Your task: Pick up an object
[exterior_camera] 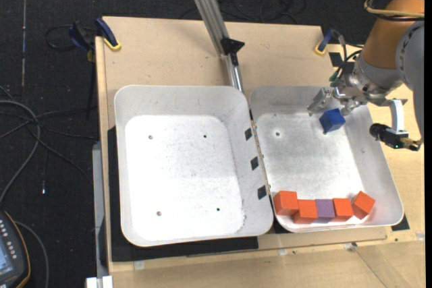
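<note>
While the grey arm with the orange band [395, 30] reaches in from the right, its two-finger gripper [332, 111] sits in the upper right of the frame over the right shallow white plastic bin [317, 158], jaws clamped on a small blue cube [331, 121], which looks lifted a bit. Four orange blocks [287, 202] and a purple block [325, 208] line that bin's bottom edge. Left white bin [179, 162] sits beside it on the tan wooden table [169, 54].
</note>
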You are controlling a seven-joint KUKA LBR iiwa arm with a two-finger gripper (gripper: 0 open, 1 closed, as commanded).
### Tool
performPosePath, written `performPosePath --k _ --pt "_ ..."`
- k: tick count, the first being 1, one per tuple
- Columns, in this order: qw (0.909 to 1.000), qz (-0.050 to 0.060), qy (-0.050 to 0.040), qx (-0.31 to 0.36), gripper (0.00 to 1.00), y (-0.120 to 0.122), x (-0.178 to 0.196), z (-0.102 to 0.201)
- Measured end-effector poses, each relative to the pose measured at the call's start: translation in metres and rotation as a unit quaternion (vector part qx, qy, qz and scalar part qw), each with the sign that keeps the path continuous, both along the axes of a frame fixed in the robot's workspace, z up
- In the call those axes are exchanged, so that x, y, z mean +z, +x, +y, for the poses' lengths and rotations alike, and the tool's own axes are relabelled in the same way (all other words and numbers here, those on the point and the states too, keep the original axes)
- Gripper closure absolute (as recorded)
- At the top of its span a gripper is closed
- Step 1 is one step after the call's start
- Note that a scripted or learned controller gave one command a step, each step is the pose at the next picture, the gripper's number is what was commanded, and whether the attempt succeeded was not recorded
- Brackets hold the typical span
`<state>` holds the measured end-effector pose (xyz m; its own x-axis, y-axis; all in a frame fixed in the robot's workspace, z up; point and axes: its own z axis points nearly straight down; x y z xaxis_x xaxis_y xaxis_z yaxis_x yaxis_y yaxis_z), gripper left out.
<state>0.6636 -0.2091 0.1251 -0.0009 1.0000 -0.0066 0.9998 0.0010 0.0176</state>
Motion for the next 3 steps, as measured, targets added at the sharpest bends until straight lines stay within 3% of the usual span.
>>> performPosePath --k 1,2,3 --pt "1.0 -0.003 -0.0016 0.0 0.0 0.0018 -0.0039 0.0017" --pt "1.0 -0.005 -0.0027 0.002 1.0 0.0028 0.0058 0.0025" --pt "1.0 -0.005 -0.0025 0.002 0.0 0.003 0.0058 0.0028"
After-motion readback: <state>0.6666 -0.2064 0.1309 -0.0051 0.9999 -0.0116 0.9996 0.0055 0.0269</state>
